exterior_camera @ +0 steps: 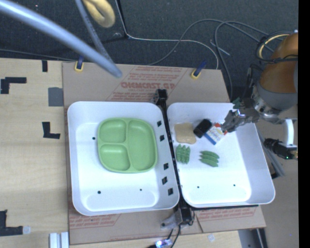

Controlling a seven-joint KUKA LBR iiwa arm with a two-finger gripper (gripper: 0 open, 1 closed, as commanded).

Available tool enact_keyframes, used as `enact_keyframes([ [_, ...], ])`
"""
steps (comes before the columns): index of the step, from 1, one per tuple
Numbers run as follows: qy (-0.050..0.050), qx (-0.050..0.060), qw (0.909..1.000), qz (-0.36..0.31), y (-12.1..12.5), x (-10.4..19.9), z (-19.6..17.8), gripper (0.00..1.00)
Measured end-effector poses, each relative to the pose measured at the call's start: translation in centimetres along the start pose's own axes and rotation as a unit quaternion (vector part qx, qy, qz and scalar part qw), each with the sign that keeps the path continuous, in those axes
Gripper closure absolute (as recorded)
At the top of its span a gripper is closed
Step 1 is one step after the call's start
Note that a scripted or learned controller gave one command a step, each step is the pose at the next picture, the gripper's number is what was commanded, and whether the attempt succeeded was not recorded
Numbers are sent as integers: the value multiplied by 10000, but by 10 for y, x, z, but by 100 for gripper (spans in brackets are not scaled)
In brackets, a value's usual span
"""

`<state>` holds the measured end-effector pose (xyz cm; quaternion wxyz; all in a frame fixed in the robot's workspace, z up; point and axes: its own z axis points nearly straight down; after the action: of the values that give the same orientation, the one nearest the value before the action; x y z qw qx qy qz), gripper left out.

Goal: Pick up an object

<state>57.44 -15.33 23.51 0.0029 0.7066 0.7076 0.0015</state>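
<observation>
Approach step: my gripper point(231, 121) hovers at the right bin's point(252, 160) upper edge, just beside the marker point(209, 130). Whether my jaws are open, I cannot tell; next, descend and close.

This was a robotics lab rather than a home or shop. Two shallow white bins point(77, 160) sat clipped together on a sheet of printed cardboard point(145, 82) over a pale wooden surface point(29, 160) marked with black tape pieces point(48, 130). Loose cables point(203, 36) trailed across dark carpet point(193, 14) behind, and the grey-and-orange arm point(278, 77) stood at the right.
</observation>
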Motion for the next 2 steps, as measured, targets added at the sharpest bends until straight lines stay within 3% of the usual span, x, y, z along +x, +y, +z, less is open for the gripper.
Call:
enact_keyframes([
  [1,0,5,10000,0,2,0,-53,100],
  [2,15,32,10000,-23,-1,55,-51,100],
])
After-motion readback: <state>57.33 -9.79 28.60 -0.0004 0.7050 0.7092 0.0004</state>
